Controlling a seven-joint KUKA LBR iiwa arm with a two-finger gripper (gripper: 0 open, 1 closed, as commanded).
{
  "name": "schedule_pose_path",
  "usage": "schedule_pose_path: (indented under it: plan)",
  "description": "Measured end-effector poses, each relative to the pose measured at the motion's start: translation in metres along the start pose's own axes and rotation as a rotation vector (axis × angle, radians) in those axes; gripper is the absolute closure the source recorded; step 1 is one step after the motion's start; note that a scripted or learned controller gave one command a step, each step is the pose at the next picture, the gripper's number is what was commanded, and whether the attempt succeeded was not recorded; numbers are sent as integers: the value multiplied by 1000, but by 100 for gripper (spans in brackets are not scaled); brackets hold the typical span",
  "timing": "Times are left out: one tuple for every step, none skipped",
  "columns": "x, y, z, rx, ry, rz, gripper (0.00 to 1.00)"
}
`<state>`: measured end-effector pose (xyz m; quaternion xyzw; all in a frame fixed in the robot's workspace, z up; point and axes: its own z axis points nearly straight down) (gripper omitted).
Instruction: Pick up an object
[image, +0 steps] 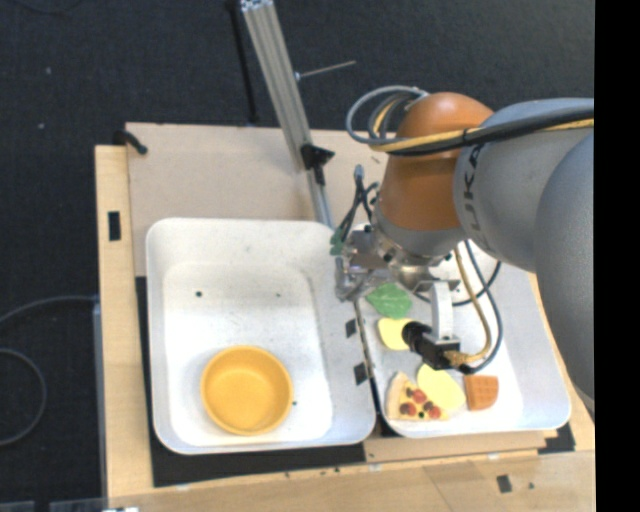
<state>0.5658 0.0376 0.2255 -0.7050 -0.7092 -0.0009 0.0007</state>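
The grey arm with its orange band (432, 160) reaches in from the right and hangs over the right bin (530, 400). My gripper (352, 278) is low at the bin's left wall, beside a green leaf-shaped piece (388, 298). Below the leaf lie a yellow piece (393, 334), a pale yellow slice with red dots (424, 398) and an orange block (481, 391). A black part of the gripper's mount (428, 345) covers part of the yellow pieces.
A yellow bowl (246, 389) sits at the front of the left bin (200, 260). A slanted metal pole (290, 110) rises behind the bins. Cables loop around the wrist (485, 320).
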Motion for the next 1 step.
schedule_pose_path:
  plan:
    - [32, -41, -16, 0, -1, 3, 100]
